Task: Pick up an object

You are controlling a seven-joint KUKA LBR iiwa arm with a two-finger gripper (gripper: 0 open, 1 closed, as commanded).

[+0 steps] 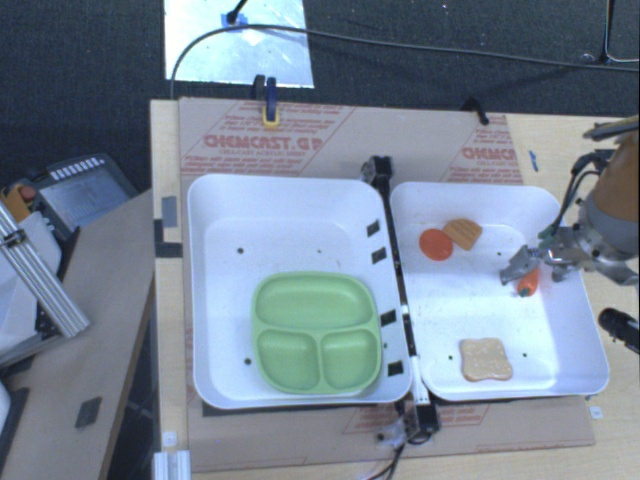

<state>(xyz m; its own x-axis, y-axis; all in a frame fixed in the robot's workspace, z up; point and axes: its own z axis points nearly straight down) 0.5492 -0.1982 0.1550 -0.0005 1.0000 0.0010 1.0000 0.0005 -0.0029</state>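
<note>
Cardboard (pixel 300 133) under two white bins (pixel 290 203) reads "CHEMCAST GP". Right bin (pixel 575 353): one red disc (pixel 436 244), one tan cracker (pixel 463 233), one toast slice (pixel 485 359), one small orange piece (pixel 527 283). Gripper (pixel 537 265) over the orange piece, fingers apart astride it; grip uncertain.

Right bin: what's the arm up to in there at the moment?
The arm's gripper is down at the right side of the right bin, right at a small orange carrot-like piece. Whether it has hold of the piece can't be told. A red disc and a cracker lie together toward the back, and a slice of toast sits near the front. The left bin holds a green divided plate.
</note>
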